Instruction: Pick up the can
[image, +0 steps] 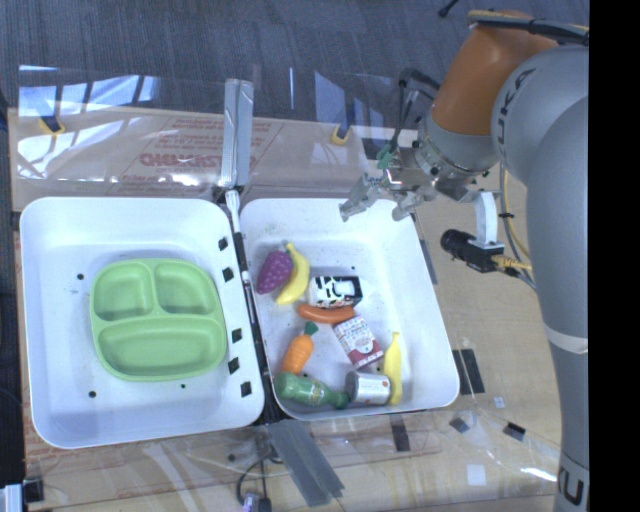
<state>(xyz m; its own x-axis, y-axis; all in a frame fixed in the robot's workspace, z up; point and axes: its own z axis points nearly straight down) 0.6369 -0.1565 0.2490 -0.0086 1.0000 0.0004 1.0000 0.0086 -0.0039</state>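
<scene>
The can (372, 388) lies on its side near the front edge of the right bin (425, 300), silver with a red label, squeezed between a green bottle (306, 391) and a small banana (393, 366). My gripper (375, 207) hangs over the bin's back edge, well behind the can and apart from it. Its two fingers are spread open and there is nothing between them.
The right bin also holds purple grapes (273, 270), a larger banana (296, 279), a black-and-white pack (335, 290), a sausage (325, 312), a red carton (358, 341) and a carrot (298, 352). A green divided plate (157, 318) sits in the left bin (50, 300).
</scene>
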